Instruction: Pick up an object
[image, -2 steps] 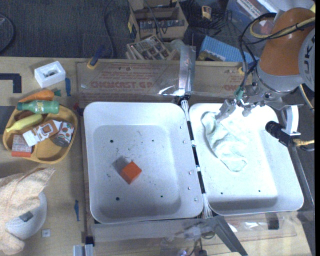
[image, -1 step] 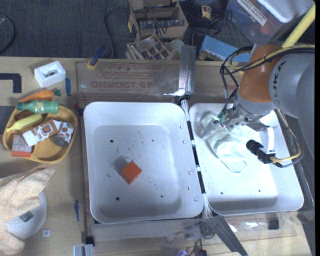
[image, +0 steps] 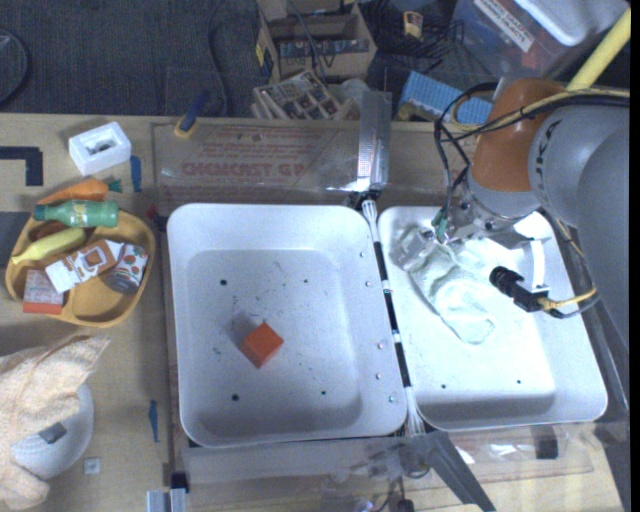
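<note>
- Nearest on the bench sit the 2 white bins side by side: the left bin (image: 200, 250) and the right bin (image: 560, 390).
- In the left bin, toward its near-left middle, lies 1 small orange block (image: 263, 343), resting on the floor of the bin with nothing touching it. It looks roughly cube-shaped, turned corner-on, so it has no clear long axis.
- In the right bin, toward its far-left part, lies a crumpled pale wrapper or clear bag (image: 455, 290), hard to tell apart from the white floor.
- The gripper (image: 445, 228) hangs over the far-left corner of the right bin, just above or touching the far end of that pale wrapper. I cannot tell how the claw is set: it is too small and too cluttered by cables to read.
- Nothing can be seen held in the claw.
- The relation that matters: the pale wrapper lies directly below and just near of the claw, while the orange block lies well apart, to the left and nearer, across the wall between the bins.
- My judgement: the wrapper is the closer target; the block would call for a long move left.
- Farther left, off the bins, a yellow bowl (image: 100, 305) holds toy food, and a white box (image: 100, 147) sits at the far-left.
</note>
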